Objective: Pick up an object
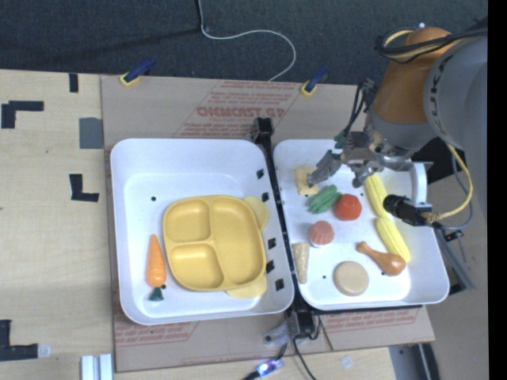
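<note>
My gripper (341, 174) hangs over the back of the right bin (424, 291), its two fingers spread apart and open with nothing between them. Just below it lie a green vegetable (322, 200) and a red tomato (347, 207). A small yellow piece (304, 183) sits by the left finger, and a yellow corn cob (388, 216) runs along the right side. Further forward are a pink round fruit (320, 233), a brown drumstick (381, 259), a tan round cookie (351, 277) and a pale cone-shaped piece (300, 262).
The left bin (131, 172) holds a yellow divided plate (214, 240) and an orange carrot (156, 261) near its front left. The arm's grey and orange body (420, 77) looms over the right bin's back right corner. A black cable (432, 212) loops beside the corn.
</note>
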Robot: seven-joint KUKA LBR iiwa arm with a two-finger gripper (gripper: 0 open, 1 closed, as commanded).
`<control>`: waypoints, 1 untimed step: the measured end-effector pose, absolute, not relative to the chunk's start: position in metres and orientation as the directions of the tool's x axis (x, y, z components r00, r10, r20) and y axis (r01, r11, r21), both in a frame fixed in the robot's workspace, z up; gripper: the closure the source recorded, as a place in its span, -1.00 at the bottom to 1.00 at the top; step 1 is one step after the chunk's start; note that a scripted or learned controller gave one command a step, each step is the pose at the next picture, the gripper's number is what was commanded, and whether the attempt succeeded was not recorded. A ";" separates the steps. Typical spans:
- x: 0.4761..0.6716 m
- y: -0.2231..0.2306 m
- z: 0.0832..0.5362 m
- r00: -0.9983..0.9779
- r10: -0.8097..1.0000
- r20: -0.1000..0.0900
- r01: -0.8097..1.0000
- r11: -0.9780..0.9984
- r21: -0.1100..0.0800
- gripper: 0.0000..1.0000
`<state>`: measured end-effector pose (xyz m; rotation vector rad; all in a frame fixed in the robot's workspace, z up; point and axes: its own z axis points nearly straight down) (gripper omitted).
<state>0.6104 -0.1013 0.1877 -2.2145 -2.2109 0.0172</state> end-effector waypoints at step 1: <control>0.614 -0.101 0.197 -0.001 1.000 0.000 1.000 0.001 -0.002 -1.00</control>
